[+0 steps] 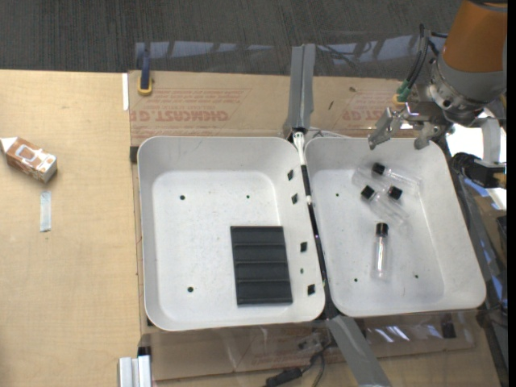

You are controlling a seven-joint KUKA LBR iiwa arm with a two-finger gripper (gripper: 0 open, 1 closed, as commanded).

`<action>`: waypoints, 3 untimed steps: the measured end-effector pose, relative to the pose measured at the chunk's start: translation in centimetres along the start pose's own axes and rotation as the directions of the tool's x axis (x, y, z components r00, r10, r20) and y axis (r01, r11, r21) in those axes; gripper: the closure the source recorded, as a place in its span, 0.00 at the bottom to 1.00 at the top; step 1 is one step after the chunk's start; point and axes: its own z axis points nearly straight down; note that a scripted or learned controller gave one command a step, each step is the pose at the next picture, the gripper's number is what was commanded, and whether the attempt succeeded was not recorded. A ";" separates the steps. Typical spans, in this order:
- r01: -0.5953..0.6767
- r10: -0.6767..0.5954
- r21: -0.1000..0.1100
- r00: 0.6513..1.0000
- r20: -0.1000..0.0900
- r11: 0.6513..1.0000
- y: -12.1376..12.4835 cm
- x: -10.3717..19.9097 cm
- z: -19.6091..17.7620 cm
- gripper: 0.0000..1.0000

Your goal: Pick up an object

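- The claw (401, 135), metal and two-fingered, is seen spread open and holding nothing, poised over the back rim of the right bin (459, 216).
- Nothing has been lifted yet; reaching down, closing and raising are judged still to be done.
- Just below the claw, small clear plastic vials (380, 185) with black caps are clustered on the bin floor.
- Farther below it, one slim clear tube (379, 250) with a black cap lies lengthwise.
- Well to its lower left, a ribbed black rectangular block (261, 265) lies flat in the left bin (161, 216), smooth white plastic.
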 end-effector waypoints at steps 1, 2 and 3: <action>0.060 -0.060 0.000 0.998 -0.001 0.998 -5.5 -4.3 11.1 0.00; 0.078 -0.078 -0.001 0.997 -0.001 0.997 -8.4 -7.8 17.7 0.00; 0.056 -0.056 -0.003 0.998 0.000 0.998 0.2 -9.3 17.7 0.00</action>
